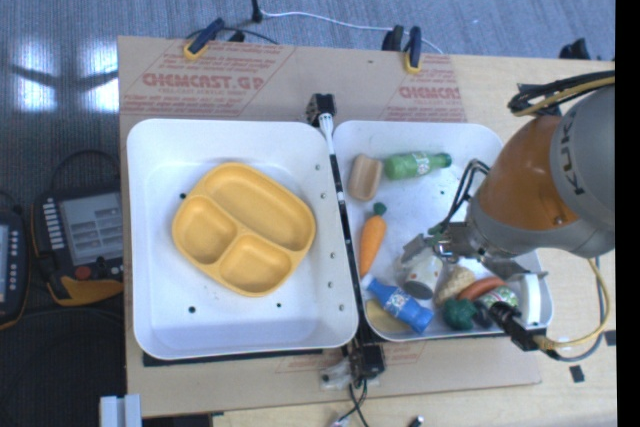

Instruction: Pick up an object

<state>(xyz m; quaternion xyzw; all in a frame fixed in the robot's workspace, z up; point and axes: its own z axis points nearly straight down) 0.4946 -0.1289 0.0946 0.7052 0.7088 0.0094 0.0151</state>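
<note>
From my remote station, I watch the arm [545, 185] reach into the right bin [480, 137], its end effector [432, 250] low among the clutter; I cannot tell its state, and nothing looks lifted, so the pick is, by my judgement, not yet done. That bin holds a carrot [371, 243], a green bottle [415, 164], a tan block [364, 177], a blue-and-yellow item [398, 304] and a dark green piece [461, 314]. The left bin [160, 315] carries a yellow divided plate [243, 228].
</note>
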